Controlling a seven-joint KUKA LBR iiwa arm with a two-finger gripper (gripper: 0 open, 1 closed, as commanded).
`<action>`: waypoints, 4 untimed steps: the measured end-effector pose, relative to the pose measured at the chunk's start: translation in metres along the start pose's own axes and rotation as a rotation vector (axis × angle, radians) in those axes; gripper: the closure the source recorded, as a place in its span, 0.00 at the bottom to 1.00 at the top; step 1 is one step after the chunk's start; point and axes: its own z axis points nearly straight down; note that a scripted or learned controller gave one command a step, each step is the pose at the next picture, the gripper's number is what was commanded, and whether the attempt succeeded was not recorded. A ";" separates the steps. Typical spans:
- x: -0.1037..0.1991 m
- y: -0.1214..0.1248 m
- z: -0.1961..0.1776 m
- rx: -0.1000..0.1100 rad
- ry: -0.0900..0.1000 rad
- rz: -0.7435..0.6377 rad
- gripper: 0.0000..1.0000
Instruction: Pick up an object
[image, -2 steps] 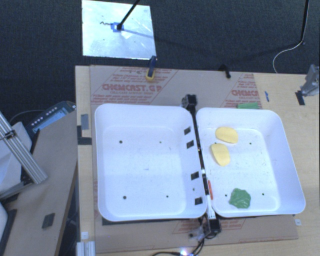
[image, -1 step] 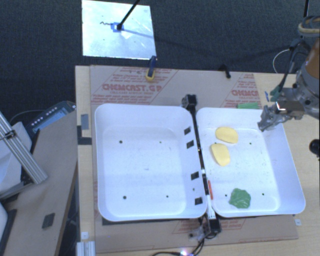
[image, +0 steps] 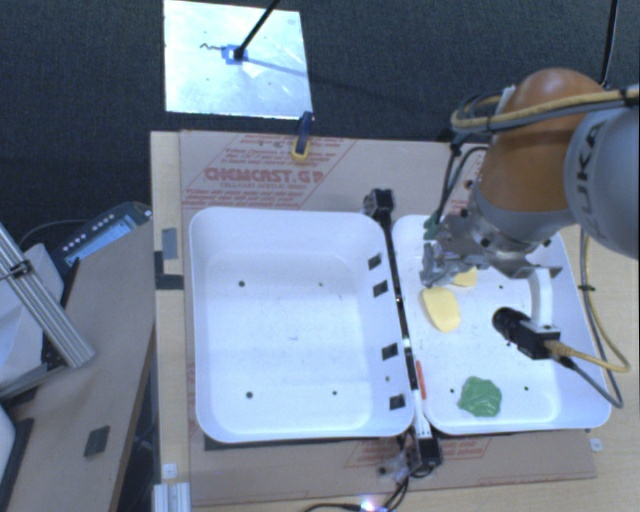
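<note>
- Tool hung in the right bin; we could not tell its state.
- Yellow piece lay just below it; we judged descent came next.

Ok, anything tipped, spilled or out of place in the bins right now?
Nothing stands out. The yellow piece and the green object lie flat in the right bin, with the gripper low over the yellow piece.

A grey arm is seen, banded in orange above the wrist, black and yellow cables looped alongside; dark lettering is marked on its casing.
</note>
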 end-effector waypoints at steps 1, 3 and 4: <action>0.010 -0.053 0.082 0.003 -0.001 0.009 1.00; 0.101 0.038 0.078 -0.008 -0.001 0.003 1.00; 0.193 0.063 0.054 -0.014 0.002 0.000 1.00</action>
